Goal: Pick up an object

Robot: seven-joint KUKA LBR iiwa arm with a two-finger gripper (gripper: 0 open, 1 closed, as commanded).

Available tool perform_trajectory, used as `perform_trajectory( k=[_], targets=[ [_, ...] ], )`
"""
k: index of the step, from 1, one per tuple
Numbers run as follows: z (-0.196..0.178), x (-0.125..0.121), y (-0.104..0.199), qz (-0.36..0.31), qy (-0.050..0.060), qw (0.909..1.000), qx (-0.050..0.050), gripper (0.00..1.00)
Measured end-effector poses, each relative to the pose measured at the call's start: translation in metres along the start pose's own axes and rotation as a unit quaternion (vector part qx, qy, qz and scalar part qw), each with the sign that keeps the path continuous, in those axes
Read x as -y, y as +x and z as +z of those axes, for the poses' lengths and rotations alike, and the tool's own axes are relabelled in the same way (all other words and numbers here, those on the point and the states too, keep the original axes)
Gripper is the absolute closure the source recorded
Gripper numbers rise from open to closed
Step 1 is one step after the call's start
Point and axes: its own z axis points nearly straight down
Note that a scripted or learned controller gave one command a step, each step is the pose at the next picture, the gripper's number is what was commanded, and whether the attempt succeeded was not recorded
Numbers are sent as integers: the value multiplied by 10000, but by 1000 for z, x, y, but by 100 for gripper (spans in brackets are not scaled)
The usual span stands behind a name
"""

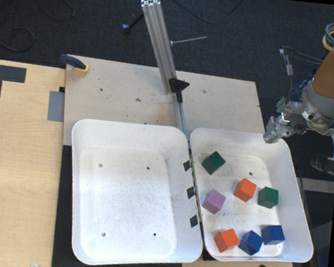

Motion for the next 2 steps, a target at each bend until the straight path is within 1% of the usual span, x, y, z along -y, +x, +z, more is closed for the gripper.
perform_trajectory(
  k=[1, 2],
  targets=[
    [6, 19, 54, -19, 30, 10000, -16, 100],
    [-2, 32, 111, -19, 31, 10000, -18, 100]
  ],
)
